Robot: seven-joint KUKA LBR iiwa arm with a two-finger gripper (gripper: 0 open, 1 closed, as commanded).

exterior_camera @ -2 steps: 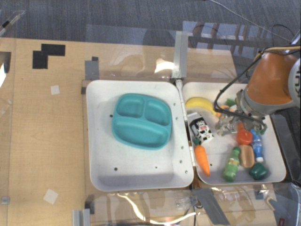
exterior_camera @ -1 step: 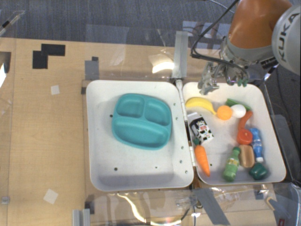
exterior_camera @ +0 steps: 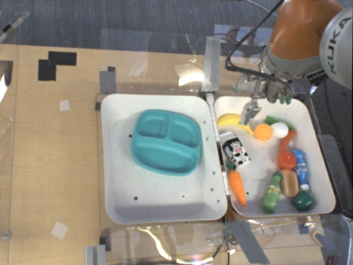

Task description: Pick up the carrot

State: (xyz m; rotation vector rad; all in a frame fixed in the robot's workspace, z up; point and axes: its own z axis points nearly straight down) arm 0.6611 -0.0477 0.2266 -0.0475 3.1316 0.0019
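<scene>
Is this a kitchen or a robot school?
More like a robot lab, probably. A robot arm reaches over a bench holding two white bins. The carrot and banana look like toy food, lying beside a teal divided plate.

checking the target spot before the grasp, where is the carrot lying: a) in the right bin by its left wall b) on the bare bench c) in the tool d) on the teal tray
a: the carrot lies in the right bin, beside its left wall near the front, apart from the tool.
</scene>
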